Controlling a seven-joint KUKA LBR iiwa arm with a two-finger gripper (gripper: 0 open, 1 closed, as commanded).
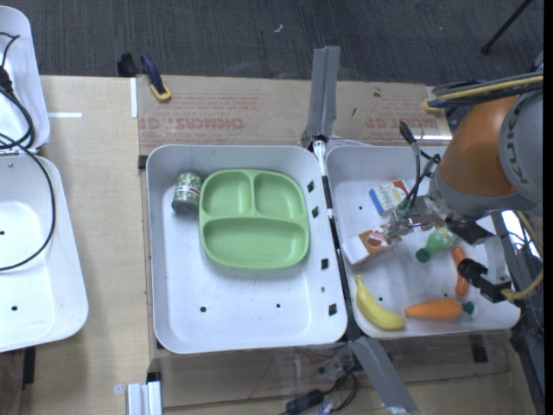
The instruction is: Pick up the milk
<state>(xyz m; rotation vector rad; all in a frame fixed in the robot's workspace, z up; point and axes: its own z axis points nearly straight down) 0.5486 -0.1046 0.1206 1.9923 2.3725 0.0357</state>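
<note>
A small blue and white milk carton with a red edge lies in the right bin, near its back. Just in front of the carton, my gripper hangs low over the bin floor. Beside the gripper on the left lies a brown and orange carton, close to it or touching it. Nothing can be seen held in the gripper. The grey arm with its orange band reaches in from the right and hides part of the bin's right side.
The right bin also holds a banana, a carrot, a green toy and a small orange piece. In the left bin lie a green divided plate and a small can.
</note>
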